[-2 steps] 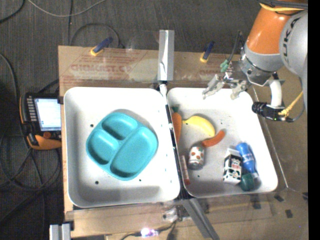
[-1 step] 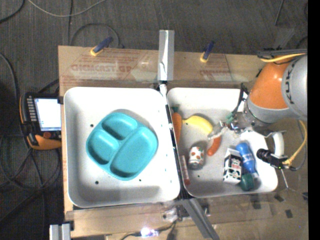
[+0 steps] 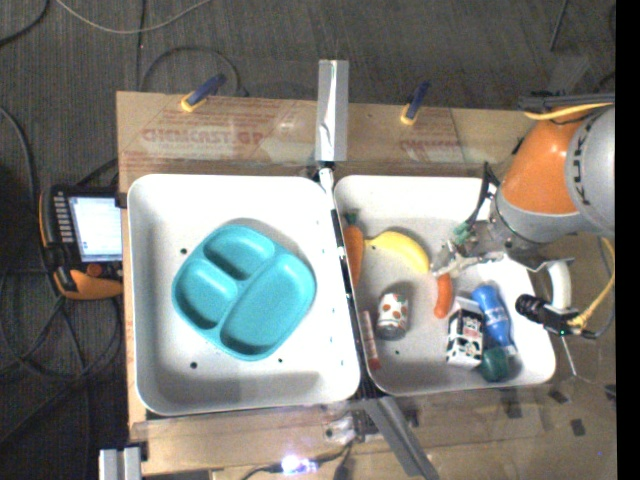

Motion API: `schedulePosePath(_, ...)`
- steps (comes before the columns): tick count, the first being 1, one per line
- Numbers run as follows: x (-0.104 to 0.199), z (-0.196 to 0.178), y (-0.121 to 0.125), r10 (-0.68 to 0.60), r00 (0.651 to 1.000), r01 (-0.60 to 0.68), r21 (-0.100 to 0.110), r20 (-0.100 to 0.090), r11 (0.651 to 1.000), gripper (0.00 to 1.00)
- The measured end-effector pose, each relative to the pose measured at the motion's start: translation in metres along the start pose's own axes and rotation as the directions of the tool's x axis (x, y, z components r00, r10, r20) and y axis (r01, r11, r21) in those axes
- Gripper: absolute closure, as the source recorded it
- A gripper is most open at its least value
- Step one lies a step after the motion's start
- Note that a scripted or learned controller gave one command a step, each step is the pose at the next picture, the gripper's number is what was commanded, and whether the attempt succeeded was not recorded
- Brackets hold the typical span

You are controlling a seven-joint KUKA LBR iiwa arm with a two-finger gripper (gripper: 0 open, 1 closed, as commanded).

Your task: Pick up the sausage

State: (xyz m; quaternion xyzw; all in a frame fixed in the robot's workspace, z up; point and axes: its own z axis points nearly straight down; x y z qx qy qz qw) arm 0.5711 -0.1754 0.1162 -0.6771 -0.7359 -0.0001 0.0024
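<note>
The sausage (image 3: pixel 443 295) is a short orange-red piece lying nearly upright in the camera view, in the middle of the right bin (image 3: pixel 420 193). My gripper (image 3: pixel 450 262) hangs just above the sausage's far end, between it and the banana (image 3: pixel 401 248). The sausage rests on the bin floor, with its whole length showing below the gripper. The arm's orange band (image 3: pixel 540 178) and grey wrist reach in from the right over the bin's far right corner.
In the right bin, a carrot (image 3: pixel 353 253) lies along the left wall with a thin brown stick (image 3: pixel 368 340) below it. A small cup (image 3: pixel 393 312) sits left of the sausage; a milk carton (image 3: pixel 465 336) and blue bottle (image 3: pixel 492 328) sit right. The left bin (image 3: pixel 150 268) holds a teal divided plate (image 3: pixel 245 288).
</note>
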Motion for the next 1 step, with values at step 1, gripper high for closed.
schedulePosePath(1, 0.0208, -0.0811, -0.0238, -0.377, 0.926, 0.377, -0.002, 0.004, 0.926, 1.0)
